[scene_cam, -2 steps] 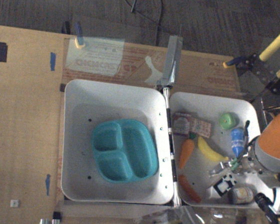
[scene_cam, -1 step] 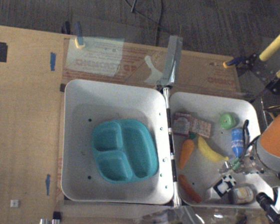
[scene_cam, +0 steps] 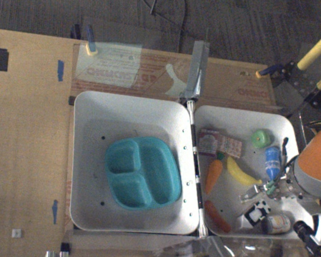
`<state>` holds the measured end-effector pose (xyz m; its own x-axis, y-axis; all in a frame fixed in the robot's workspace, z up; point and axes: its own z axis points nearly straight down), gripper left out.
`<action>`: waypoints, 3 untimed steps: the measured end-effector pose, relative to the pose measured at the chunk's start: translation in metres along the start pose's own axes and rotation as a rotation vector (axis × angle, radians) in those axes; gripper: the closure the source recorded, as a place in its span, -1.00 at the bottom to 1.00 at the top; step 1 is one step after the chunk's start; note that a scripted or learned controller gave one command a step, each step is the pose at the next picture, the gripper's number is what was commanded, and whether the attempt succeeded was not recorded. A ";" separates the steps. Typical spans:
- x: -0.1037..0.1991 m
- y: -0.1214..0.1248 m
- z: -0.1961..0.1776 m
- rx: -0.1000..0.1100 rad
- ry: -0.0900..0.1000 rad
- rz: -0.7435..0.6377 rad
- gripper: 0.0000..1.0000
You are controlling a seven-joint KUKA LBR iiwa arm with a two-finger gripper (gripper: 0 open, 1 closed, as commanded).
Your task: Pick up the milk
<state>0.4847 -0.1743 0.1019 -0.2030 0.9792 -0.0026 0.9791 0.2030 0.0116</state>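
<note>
Can: a small tin (scene_cam: 277, 223) lies on its side at the near edge of the right bin (scene_cam: 239, 118), just beside a black-and-white checked piece (scene_cam: 257, 211).
Sausage: a reddish sausage-like toy (scene_cam: 217, 216) lies slantwise at the near left of the right bin.
Claw: the claw (scene_cam: 264, 190) sits low over the right bin's right half, above the checked piece and near the banana's end; whether its metal parts are spread or pressed together I cannot tell, and nothing shows gripped in it.
Arm: the grey wrist with its orange band (scene_cam: 320, 156) enters from the right edge.
Carrot: an orange carrot (scene_cam: 213, 176) lies along the left wall of the right bin.
Banana: a yellow banana (scene_cam: 240, 173) lies mid-bin, right of the carrot.
Bottle: a blue bottle (scene_cam: 272, 161) lies beyond the claw.
Milk: the milk carton (scene_cam: 220, 143) lies flat at the far left of the right bin, just beyond the carrot's top, well apart from the claw.
Green fruit: a green round toy (scene_cam: 261, 138) rests near the far wall.
Left bin: the left bin (scene_cam: 93, 111) holds a teal divided plate (scene_cam: 142, 172).
Table: the tan table (scene_cam: 15, 137) carries both bins.
</note>
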 end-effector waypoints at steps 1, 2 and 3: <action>0.000 0.000 0.000 0.000 0.000 0.000 -1.00; -0.001 0.000 -0.006 0.001 0.001 0.004 1.00; -0.001 0.000 -0.006 0.002 0.001 0.004 -1.00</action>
<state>0.4845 -0.1754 0.1079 -0.1990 0.9800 -0.0013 0.9799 0.1990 0.0100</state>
